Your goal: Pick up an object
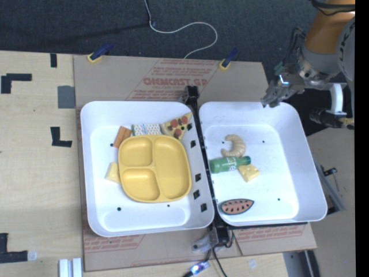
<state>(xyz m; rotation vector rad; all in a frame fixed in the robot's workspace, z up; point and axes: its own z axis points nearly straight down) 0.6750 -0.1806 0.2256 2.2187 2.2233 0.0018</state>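
The claw (272,101) hangs over the right bin's (300,154) far-right corner, grip unreadable. The croissant (233,145) at that bin's middle looks light, rigid plastic; pinch across its curved body.

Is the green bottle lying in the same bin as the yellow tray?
No, the green bottle lies in the right bin, while the yellow tray sits in the left bin.

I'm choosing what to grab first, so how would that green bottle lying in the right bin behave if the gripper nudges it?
The green bottle lies on its side, so it would probably roll. It touches the croissant and cheese wedge, which might shift with it. It looks like light plastic, likely smooth.
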